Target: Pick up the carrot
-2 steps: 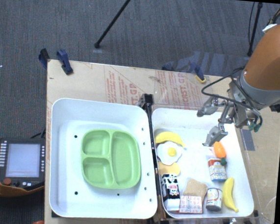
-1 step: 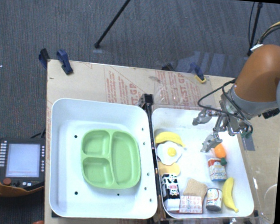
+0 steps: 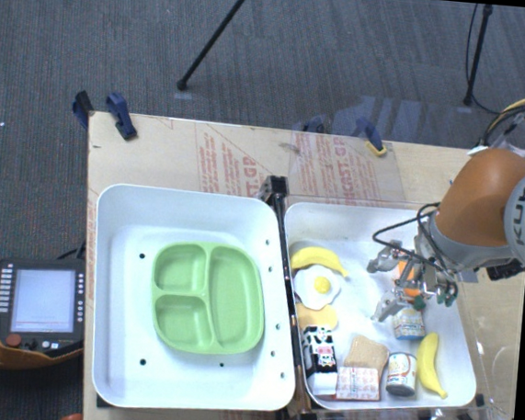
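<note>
Camera view: fixed overhead look at two shallow white bins on the bench.
Left bin point(image 3: 112, 236): carries a pale green three-compartment plastic plate point(image 3: 208, 299) at its centre.
Right bin point(image 3: 335, 219): crowded with toy food. A curved yellow plastic banana point(image 3: 318, 259) lies at 10 o'clock, with a white-and-yellow fried egg toy point(image 3: 317, 286) just below it. A black-and-white milk carton point(image 3: 321, 349) stands at 7 o'clock. A second yellow banana point(image 3: 430, 364) lies at 4 o'clock.
Carrot: the small orange carrot piece point(image 3: 409, 285) sits toward 2 o'clock of the right bin's centre. A small pale tin point(image 3: 408, 325) is just beside it at 6 o'clock.
Gripper: the grey two-finger gripper point(image 3: 394, 286) reaches in from 3 o'clock. Its metal fingers point(image 3: 385, 261) stand apart and unclamped, and the carrot shows between them near their roots.
Step in hand: judged to be the approach-to-grasp stage, with the carrot bracketed but not yet pinched.
Next move: probably closing squarely on the carrot, then lifting straight up.
Risk: the tin is close enough to be nudged or caught along with it.
</note>
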